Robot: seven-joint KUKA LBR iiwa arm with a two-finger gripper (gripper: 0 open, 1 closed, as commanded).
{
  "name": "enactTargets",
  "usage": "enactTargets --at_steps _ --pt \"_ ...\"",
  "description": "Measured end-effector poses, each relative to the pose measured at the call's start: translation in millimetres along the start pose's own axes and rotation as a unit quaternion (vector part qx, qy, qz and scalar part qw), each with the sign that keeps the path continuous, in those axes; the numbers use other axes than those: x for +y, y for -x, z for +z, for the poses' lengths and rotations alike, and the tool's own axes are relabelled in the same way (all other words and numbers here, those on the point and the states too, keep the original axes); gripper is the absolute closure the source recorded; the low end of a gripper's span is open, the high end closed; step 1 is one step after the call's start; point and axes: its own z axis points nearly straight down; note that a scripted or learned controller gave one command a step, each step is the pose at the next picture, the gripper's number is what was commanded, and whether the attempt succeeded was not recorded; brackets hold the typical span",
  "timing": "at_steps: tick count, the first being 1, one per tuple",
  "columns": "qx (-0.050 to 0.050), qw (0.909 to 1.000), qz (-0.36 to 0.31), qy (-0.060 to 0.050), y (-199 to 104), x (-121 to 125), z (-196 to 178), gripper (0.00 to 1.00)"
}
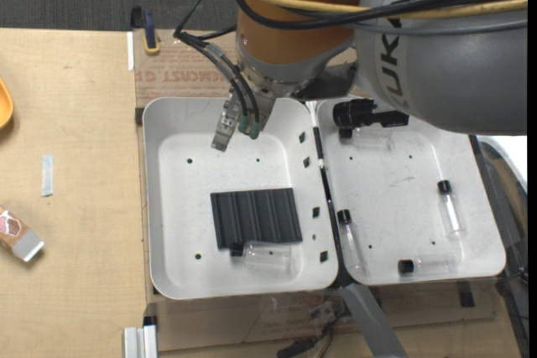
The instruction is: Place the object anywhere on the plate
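Note:
A black ribbed plate (256,215) lies flat in the middle of the left white bin (168,180). A clear vial with a black cap (265,255) lies on its side at the plate's front edge, its cap end touching that edge. My gripper (236,128) hangs over the far part of the left bin, behind the plate and apart from the vial, with nothing visibly held. A second clear tube with a black cap (450,205) lies in the right bin (419,172) near its right wall.
A small black piece (405,267) sits at the right bin's front wall. On the wooden bench to the left are an orange item (4,106), a small grey strip (47,176) and a wrapped bar (18,236). The arm's bulk overhangs both bins' far sides.

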Motion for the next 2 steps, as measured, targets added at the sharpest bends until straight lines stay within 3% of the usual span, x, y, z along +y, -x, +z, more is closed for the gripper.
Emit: enactTargets --at_steps 1,2 --pt "0.001 0.9968 -0.08 0.0 10 6 48 1.0" --pt "0.002 0.9537 -0.301 0.001 7 5 113 1.0"
